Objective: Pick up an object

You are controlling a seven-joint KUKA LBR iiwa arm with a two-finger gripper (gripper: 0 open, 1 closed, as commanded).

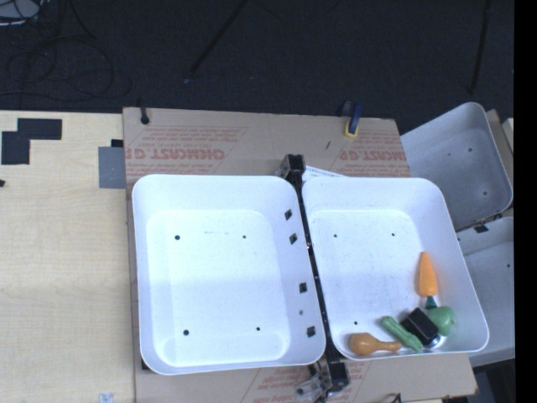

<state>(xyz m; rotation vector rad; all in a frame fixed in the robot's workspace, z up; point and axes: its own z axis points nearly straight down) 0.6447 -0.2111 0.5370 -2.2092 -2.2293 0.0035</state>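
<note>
Cardboard-lined bench [252, 145], two white bins, toys [411, 330] clustered in right bin [369, 200]

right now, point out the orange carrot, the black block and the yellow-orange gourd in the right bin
orange carrot [427, 275], camera view, middle of its body
black block [419, 327], camera view, centre of its top face
yellow-orange gourd [367, 343], camera view, its rounded bulb end
</note>
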